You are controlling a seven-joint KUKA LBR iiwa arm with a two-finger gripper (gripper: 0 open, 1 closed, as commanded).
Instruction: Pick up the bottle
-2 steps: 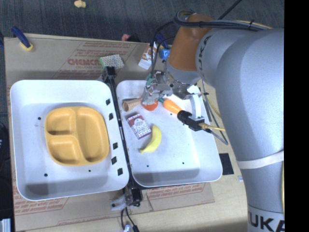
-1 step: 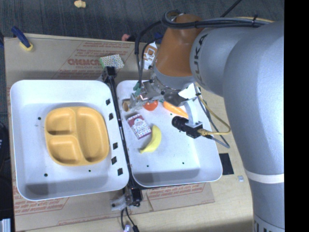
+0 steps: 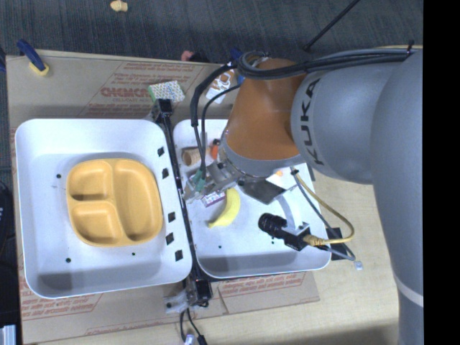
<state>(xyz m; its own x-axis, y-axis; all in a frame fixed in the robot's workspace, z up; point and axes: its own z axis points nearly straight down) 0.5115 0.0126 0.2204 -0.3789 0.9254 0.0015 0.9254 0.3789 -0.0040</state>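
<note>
The bottle (image 3: 195,184) lies, as we read it, at the right bin's (image 3: 251,268) left wall beside the banana (image 3: 226,210). The hand (image 3: 205,182) sits over it (grip unreadable), so we judge the grasp in progress; next we need a confirmed closure before lifting.

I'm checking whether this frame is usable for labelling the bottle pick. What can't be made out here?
- The tool: camera view, under the arm's orange band; its state is unreadable.
- The bottle: not identifiable among the small items at the arm's edge in the right bin.
- The banana: upper end covered by the arm.
- The right bin's far side: hidden by the arm.
</note>
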